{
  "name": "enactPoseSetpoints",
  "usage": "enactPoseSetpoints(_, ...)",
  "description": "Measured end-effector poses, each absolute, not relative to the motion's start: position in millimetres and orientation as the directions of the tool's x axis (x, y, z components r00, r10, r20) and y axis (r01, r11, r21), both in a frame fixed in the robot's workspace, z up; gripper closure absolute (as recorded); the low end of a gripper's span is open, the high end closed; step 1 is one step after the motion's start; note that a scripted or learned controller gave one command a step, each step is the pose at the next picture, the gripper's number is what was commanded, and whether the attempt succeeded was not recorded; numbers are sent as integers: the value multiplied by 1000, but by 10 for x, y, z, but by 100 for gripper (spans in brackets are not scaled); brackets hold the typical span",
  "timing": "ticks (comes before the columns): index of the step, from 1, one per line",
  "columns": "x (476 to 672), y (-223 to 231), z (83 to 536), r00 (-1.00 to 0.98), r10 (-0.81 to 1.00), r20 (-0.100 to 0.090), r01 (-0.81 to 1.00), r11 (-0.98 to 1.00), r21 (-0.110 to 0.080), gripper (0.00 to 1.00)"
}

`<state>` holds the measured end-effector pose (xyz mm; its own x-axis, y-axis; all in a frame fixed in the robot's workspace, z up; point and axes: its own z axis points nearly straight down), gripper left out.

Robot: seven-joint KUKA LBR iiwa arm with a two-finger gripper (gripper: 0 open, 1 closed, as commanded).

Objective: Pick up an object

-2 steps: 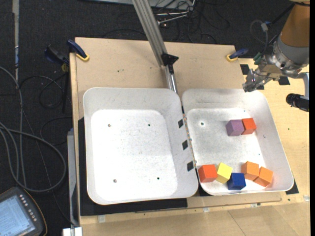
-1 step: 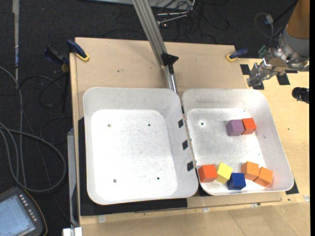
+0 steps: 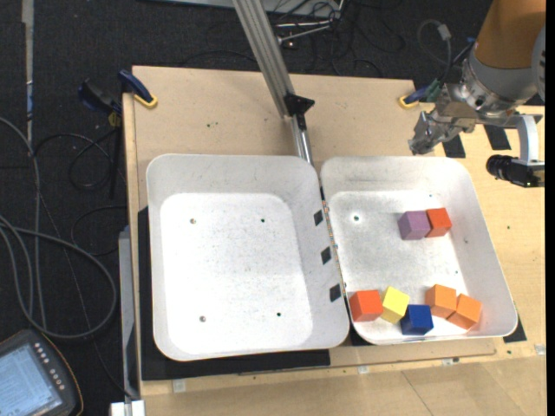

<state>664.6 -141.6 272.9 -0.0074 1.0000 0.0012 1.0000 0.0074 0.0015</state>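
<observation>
No readable text, labels or numbers

Nothing in the camera view carried lettering that could be made out: the blocks in the right bin (image 3: 486, 258) had plain coloured faces, both bins were unmarked white, and the lit screen of the handheld pendant (image 3: 30, 380) at the lower left corner was too small and blurred to read.

Two bins (image 3: 234, 176). Seven cubes: four orange (image 3: 366, 304), one purple (image 3: 414, 224), one yellow (image 3: 395, 303), one blue (image 3: 417, 319). Two clamps (image 3: 139, 89).
</observation>
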Motion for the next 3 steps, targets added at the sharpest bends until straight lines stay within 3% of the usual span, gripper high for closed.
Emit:
enactPoseSetpoints(1,6565,-890,2768,-8,1000,2,1000,8,-1,100)
enactPoseSetpoints(3,6581,209,2576,-9,1000,2,1000,9,-2,100)
